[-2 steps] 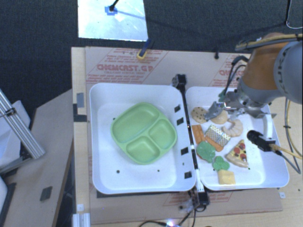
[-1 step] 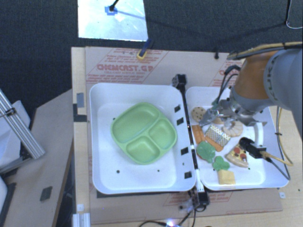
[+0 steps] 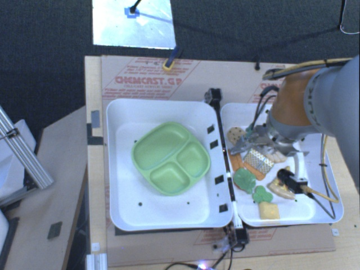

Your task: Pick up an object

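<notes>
The left bin holds a green divided plate at its middle. The right bin holds a cookie, a grater, two broccoli pieces and a yellow block along its left side. The gripper hangs low over the grater; finger state cannot be told.

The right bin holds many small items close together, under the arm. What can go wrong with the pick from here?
1. The items in the right bin lie crowded: the green pieces, the orange piece and the silver mesh piece touch or overlap, so the gripper may catch two or push them aside.
2. These items sit near the divider; a descent there may strike it.
3. The arm hides part of the bin from the camera.
</notes>
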`<move>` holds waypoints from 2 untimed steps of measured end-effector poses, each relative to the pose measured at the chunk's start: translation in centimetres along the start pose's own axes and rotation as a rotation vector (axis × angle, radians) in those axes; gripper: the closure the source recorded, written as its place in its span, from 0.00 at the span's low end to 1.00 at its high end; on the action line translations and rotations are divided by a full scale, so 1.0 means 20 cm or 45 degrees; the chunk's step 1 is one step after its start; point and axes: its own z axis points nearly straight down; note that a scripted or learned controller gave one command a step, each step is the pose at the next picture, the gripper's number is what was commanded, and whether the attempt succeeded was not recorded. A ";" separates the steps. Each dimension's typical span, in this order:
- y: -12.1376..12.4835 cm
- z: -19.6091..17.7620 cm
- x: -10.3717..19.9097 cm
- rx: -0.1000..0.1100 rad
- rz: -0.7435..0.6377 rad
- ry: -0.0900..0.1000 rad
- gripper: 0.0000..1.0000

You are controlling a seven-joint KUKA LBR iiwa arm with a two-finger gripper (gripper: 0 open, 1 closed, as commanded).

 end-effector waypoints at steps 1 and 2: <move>0.01 -0.07 0.00 -0.011 -0.002 0.001 1.00; -0.02 -0.34 0.02 -0.005 -0.005 -0.003 1.00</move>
